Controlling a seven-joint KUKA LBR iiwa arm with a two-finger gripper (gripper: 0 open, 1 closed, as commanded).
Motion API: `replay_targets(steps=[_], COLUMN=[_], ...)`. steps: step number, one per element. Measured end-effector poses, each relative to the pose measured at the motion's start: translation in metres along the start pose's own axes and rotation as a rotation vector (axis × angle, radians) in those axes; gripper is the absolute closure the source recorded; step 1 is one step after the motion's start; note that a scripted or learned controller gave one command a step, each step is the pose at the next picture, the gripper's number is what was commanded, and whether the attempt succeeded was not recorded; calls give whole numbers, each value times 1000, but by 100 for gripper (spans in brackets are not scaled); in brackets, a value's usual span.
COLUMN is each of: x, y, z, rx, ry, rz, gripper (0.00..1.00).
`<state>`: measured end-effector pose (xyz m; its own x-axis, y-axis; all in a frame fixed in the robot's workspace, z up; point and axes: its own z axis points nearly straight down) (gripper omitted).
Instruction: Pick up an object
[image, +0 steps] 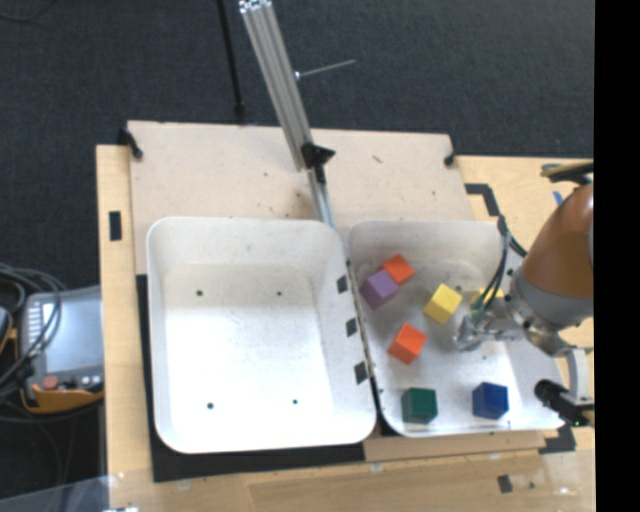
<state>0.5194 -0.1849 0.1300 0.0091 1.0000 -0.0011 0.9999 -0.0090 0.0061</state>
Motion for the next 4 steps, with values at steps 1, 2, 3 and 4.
replay_targets(steps=[1, 2, 3, 4], x=[0, -11, -12, 41], y=[5, 5, 7, 5], z=[-44, -91, -142, -129], rx=[0, -1, -2, 5], ry=[-1, -2, -2, 1], rz=[-14, -11, -13, -15], gripper=[100, 100, 100, 100])
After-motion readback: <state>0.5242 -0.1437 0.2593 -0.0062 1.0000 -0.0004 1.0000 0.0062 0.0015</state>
